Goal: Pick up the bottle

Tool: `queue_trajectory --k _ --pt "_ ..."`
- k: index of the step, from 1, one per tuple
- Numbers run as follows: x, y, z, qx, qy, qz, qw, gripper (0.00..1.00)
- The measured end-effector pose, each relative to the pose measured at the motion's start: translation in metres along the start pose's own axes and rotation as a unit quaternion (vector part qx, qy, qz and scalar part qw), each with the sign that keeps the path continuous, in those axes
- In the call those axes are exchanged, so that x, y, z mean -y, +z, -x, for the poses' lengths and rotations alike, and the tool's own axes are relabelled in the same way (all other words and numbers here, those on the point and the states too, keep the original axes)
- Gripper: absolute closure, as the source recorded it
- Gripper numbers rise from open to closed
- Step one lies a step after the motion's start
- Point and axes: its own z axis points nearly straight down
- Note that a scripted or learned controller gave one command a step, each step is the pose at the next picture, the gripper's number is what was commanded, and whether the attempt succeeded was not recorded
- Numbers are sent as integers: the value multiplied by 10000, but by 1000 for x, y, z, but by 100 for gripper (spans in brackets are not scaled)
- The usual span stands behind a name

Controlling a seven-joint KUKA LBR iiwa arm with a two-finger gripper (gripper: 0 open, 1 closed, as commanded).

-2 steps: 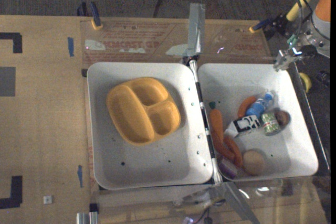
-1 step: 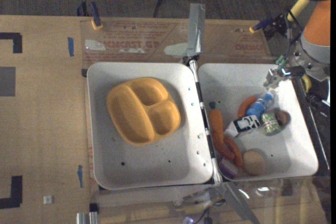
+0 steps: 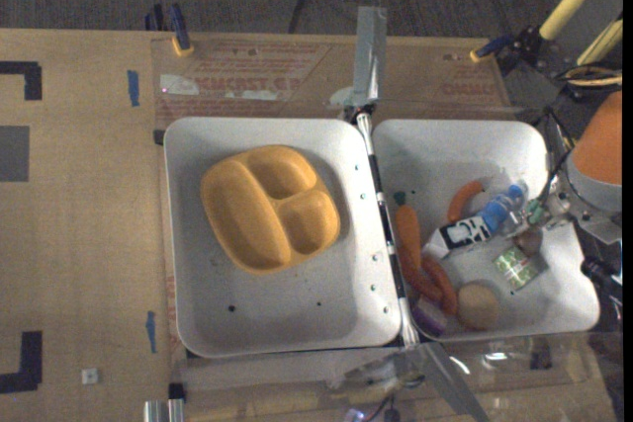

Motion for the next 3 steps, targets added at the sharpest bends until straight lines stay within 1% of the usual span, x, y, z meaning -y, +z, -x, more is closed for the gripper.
queue_trajectory --k 1,2,3 --pt "-68 -74 -60 -11 -788 -23 9969 100" --pt "-94 -157 -41 -2 -479 -21 9988 100" --pt "-39 -198 1 5 -2287 -13 9735 100"
